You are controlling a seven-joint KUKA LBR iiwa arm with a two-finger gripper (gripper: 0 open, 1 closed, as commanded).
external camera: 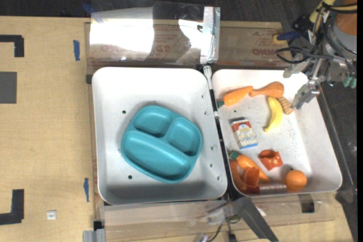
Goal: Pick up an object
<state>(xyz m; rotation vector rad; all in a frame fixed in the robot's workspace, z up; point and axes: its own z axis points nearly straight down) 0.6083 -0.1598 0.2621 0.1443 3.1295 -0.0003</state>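
The right bin (317, 144) holds a carrot (238, 94), an orange drumstick-shaped piece (269, 89), a yellow banana (274, 113), a small printed carton (244, 133), a red-orange block (270, 159), an orange fruit (295, 179) and an orange pepper-like piece (247, 170). My gripper (302, 97) hangs over the bin's upper right corner, just right of the banana's top end and the drumstick piece. Nothing is seen held in it.
A teal divided plate (161, 141) lies in the left bin (108, 122). A clear plastic sheet (153, 34) stands behind the bins. Cables (309, 37) trail by the arm at the upper right. Brown board (39, 122) lies to the left.
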